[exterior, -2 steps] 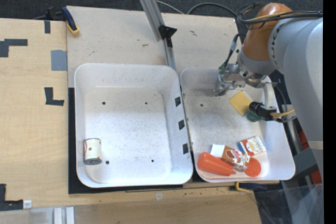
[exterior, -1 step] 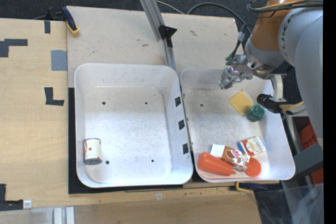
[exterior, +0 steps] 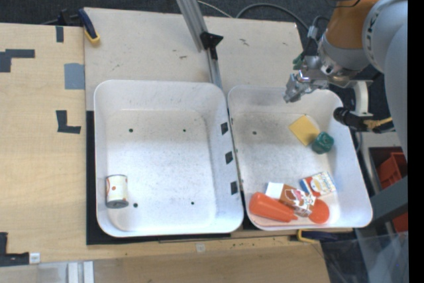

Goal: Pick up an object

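Right white bin (exterior: 265, 117) holds a yellow block (exterior: 304, 129) just below the fingers (exterior: 292, 93); their spread is unclear.

No text can be read; print on the small packet (exterior: 317, 185) and the can (exterior: 116, 191) is too blurred.

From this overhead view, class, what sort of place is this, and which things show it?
Probably a robotics lab bench for grasping trials: a grey arm with its claw above two white bins, tape marks on the bench, and assorted small test objects.
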Tool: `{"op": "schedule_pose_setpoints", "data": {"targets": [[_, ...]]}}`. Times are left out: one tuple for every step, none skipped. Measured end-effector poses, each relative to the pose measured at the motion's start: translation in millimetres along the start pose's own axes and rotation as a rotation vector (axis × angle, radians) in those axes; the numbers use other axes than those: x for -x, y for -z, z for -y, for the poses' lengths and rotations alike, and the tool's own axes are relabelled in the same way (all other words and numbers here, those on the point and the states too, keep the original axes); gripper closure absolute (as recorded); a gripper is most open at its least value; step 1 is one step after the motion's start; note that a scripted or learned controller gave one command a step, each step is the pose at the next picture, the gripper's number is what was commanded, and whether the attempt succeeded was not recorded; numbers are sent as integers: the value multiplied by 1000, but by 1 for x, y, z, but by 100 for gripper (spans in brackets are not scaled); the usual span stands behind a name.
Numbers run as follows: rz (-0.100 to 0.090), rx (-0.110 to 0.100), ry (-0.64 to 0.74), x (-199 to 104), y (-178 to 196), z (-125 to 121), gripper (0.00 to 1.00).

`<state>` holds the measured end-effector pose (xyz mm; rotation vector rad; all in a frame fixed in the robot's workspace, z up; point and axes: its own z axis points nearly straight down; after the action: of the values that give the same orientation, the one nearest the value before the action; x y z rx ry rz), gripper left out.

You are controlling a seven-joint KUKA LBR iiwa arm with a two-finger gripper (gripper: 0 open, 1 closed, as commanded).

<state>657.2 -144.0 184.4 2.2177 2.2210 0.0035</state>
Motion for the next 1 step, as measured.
{"op": "schedule_pose_setpoints", "data": {"targets": [[1, 2, 0, 4, 50, -10, 100]]}}
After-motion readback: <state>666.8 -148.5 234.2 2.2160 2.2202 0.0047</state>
